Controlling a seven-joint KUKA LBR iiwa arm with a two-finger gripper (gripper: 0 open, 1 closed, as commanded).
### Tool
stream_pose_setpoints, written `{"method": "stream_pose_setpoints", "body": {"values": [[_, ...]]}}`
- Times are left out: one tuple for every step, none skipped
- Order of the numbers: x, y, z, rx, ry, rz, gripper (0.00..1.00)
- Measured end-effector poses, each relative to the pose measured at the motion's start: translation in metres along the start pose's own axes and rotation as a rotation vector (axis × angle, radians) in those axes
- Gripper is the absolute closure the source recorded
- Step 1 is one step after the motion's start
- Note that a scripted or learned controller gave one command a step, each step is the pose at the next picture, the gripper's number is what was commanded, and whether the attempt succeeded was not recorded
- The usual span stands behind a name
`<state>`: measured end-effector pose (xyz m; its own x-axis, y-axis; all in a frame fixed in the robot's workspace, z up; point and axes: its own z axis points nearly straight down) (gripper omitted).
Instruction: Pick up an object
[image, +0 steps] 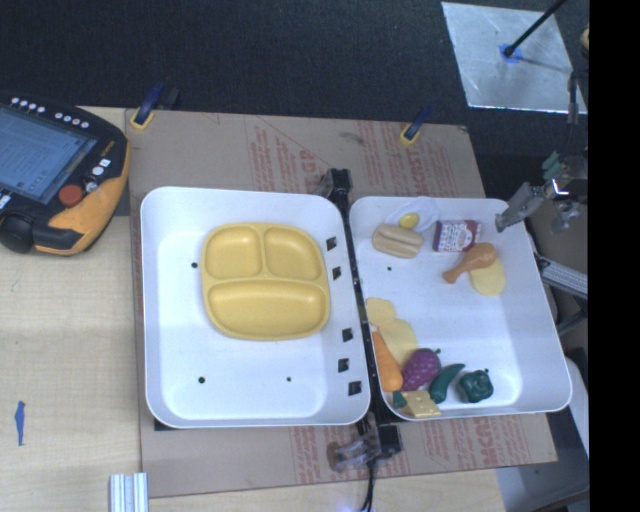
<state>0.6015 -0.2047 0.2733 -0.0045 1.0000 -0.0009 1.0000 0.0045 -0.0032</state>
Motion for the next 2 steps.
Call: {"method": "stream_pose_setpoints", "body": {"values": [[0.011, 0.028, 0.123, 0.010, 0.003, -0.005, 0.00], [0.021, 0.006, 0.184, 0.002, 0.001, -0.001, 0.00]]}}
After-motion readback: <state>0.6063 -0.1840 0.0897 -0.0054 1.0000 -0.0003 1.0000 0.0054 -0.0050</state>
